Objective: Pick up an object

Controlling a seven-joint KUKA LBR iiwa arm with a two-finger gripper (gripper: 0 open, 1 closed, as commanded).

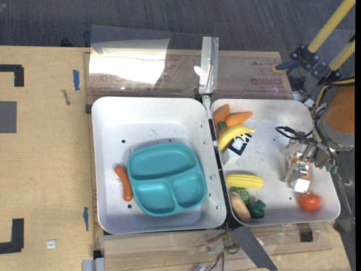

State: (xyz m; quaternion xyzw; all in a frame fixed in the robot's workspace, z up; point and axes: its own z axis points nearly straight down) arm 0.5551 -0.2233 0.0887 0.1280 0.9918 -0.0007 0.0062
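My gripper (299,174) hangs low over the right side of the right bin (271,109), reaching in from the right edge. A red tomato (309,201) lies just below it, close to its tip. I cannot tell whether they touch. Further left in this bin lie an orange carrot (236,118), a yellow banana (232,135) over a black-and-white item (240,146), a yellow corn cob (244,180), a tan potato (240,207) and green broccoli (256,208).
The left bin (113,117) holds a teal divided plate (166,177) with an orange-red sausage (124,182) beside its left edge. A clear panel (130,66) and a metal post (208,61) stand behind the bins. Black cables (287,133) trail near the wrist.
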